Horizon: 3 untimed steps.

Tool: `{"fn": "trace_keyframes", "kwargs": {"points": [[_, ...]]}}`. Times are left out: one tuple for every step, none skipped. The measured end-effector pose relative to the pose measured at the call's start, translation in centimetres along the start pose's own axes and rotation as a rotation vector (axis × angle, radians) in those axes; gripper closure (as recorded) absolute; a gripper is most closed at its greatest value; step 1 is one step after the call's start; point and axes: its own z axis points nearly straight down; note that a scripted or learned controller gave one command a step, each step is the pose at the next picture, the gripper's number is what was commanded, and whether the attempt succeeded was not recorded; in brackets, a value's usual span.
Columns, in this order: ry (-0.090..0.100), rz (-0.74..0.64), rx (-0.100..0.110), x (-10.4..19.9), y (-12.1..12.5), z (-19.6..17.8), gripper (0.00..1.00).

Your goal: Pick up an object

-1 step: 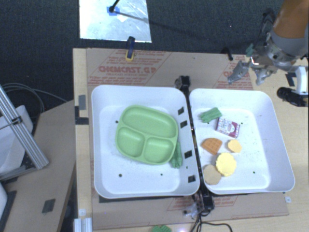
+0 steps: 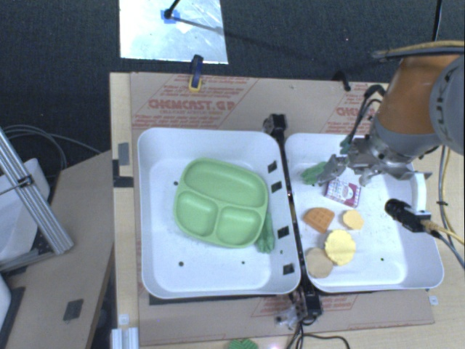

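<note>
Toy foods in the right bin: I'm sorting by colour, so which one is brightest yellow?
The crinkled yellow piece, lying between the orange piece and the tan round piece.

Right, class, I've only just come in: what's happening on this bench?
A grey and orange robot arm reaches in from the right over the right bin. Its gripper hangs low beside a pink packet and a small green item; nothing shows between its fingers. Below the packet lie orange, yellow and tan food pieces. The left bin holds a green divided tray, with a green piece at its right edge.
</note>
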Motion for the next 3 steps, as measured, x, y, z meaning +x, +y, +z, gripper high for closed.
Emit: {"fn": "trace_keyframes", "kwargs": {"points": [[0.000,-0.006,-0.005,5.5,-6.5,0.7,0.00],[-0.004,0.000,-0.014,2.6,-2.0,0.6,0.00],[0.000,-0.007,-0.006,8.5,-8.3,0.7,0.00]]}}
